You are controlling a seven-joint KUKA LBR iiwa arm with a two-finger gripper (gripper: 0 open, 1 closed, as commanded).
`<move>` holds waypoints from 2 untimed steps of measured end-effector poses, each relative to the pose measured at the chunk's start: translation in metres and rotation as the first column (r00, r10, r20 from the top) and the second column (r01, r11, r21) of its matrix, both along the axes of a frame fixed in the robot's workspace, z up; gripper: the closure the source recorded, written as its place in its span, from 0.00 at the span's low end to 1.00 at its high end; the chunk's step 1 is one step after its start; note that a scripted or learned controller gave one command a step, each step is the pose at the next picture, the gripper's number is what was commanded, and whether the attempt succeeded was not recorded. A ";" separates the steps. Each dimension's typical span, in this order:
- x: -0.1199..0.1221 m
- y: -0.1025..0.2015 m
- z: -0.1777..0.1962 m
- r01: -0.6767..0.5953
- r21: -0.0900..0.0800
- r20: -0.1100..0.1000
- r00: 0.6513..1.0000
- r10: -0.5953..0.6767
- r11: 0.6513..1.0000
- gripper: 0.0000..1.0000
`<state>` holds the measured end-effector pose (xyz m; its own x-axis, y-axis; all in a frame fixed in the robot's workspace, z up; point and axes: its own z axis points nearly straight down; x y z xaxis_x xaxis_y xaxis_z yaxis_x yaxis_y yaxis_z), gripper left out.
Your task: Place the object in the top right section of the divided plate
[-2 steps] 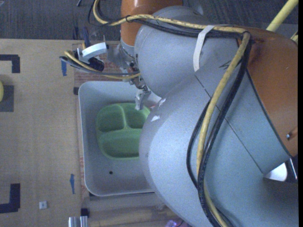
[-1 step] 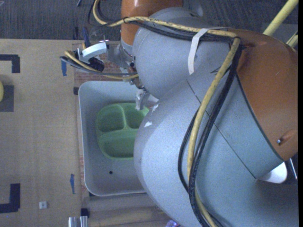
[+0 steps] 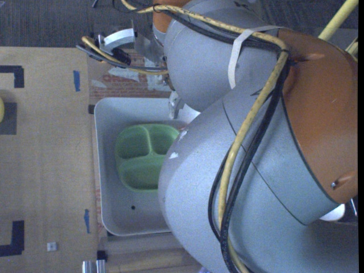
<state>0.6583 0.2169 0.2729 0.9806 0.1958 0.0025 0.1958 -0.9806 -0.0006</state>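
The view is taken up largely by the grey arm [image 3: 239, 169], whose orange band [image 3: 324, 129] is seen at the right, with a yellow cable [image 3: 250, 124] and black cables run along its body. The gripper end is hidden behind the arm's own bulk (a small pale metal piece near the bin's upper edge may belong to it, but this cannot be told), so the state of the jaws cannot be told, and places cannot be given relative to them with any certainty.

A green divided plate [image 3: 142, 152] is seen lying flat in a white bin [image 3: 105, 169], its right side covered by the arm. The object to be placed cannot be made out. The bin is set on a brown bench [image 3: 45, 152] marked with black corners and blue tape [image 3: 76, 81].
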 end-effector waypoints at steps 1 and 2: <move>0.000 0.000 0.000 0.000 -0.001 0.000 1.000 0.000 1.000 0.00; 0.000 0.000 0.000 0.000 -0.001 0.000 1.000 0.000 1.000 0.00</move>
